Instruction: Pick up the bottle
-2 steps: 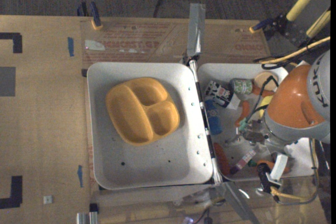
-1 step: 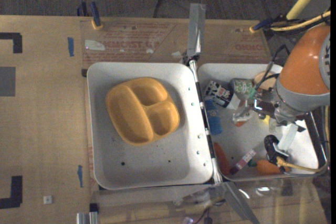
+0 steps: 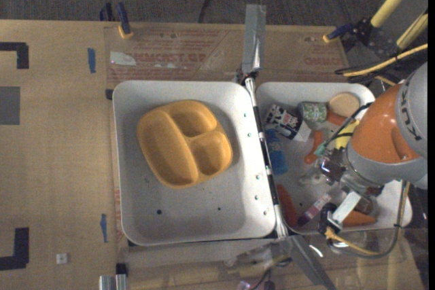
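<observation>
Gripper (image 3: pixel 332 168) low over right bin (image 3: pixel 291 161), amid clutter; open or closed, cannot tell from here, nothing seen held. Likely bottle (image 3: pixel 312 111), greenish, lies at bin's far end, just beside carton (image 3: pixel 282 120). Pick apparently not done: grasp, lift remain.

The arm (image 3: pixel 408 146) is extended in from the right of the view and is angled downward. The orange band (image 3: pixel 382 122) is presented to the camera. The gripper (image 3: pixel 333 170) is carried low, at the arm's end toward the view's left.
</observation>
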`<move>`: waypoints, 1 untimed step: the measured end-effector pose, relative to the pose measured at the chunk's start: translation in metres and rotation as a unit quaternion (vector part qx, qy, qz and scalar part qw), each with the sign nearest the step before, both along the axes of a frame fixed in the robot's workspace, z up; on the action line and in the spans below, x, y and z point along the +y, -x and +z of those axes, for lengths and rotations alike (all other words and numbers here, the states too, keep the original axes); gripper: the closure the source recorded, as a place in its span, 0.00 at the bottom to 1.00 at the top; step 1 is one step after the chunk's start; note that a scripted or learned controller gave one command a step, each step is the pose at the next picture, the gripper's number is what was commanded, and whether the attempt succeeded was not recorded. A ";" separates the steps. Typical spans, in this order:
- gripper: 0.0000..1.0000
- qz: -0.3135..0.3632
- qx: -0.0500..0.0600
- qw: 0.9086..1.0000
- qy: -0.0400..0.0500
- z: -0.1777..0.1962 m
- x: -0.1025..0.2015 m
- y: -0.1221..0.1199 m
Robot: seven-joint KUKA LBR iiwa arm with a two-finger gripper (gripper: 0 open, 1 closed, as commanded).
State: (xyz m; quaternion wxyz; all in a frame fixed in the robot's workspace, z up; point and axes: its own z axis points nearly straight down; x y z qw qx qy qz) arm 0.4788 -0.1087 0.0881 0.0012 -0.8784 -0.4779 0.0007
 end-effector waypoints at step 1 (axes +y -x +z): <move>1.00 -0.001 0.000 1.000 0.000 0.010 0.000 0.000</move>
